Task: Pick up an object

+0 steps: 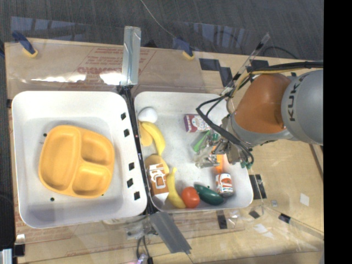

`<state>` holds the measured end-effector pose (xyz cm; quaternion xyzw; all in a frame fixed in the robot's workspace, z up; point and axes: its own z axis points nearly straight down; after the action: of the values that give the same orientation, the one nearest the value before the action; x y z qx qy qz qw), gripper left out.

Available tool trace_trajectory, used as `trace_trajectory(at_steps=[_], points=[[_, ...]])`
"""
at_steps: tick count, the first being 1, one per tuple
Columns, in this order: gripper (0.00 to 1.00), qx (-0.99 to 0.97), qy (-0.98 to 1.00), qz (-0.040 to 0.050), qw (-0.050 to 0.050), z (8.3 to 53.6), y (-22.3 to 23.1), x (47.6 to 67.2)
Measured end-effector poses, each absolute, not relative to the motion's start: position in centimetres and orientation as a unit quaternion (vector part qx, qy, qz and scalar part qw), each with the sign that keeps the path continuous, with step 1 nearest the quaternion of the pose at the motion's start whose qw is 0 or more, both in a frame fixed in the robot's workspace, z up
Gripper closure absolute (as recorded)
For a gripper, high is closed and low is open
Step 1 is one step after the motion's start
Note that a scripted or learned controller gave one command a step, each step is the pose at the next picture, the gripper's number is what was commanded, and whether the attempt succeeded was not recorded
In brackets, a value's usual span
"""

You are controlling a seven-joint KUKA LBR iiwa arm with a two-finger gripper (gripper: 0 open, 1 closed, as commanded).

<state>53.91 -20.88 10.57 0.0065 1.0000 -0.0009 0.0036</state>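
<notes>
My gripper point(210, 154) hangs low over the middle of the right bin point(176, 100), below the arm's orange band. Right beside it lie a green item point(199, 142) and a small orange piece point(221, 160); whether it touches either is unclear. A maroon carton point(194, 124) lies just above it. Along the bin's left side are a white ball point(147, 114), a banana point(154, 137) and a brown packet point(157, 176). At the front lie a second banana point(174, 190), a red tomato point(190, 197), a green pepper point(209, 194) and a small red-labelled can point(224, 184).
The left bin point(22, 147) holds a yellow divided plate point(76, 160). Black cables loop from the wrist over the right bin's back right corner. A grey clamp point(131, 54) stands behind the divider between the bins.
</notes>
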Motion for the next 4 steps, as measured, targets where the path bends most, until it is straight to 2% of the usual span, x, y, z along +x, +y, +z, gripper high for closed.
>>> trace_trajectory(at_steps=[1, 2, 3, 4], points=[[1.00, 0.060, 0.998, -0.0024, 0.007, 25.9, -21.1, 56.6], [0.00, 0.060, 0.998, -0.0008, 0.002, 25.3, -21.1, 56.4], [0.00, 0.035, 0.999, 0.0014, -0.004, 14.2, -20.9, 50.9], [0.00, 0.076, 0.997, -0.0003, 0.001, 9.2, -21.0, 55.8]])
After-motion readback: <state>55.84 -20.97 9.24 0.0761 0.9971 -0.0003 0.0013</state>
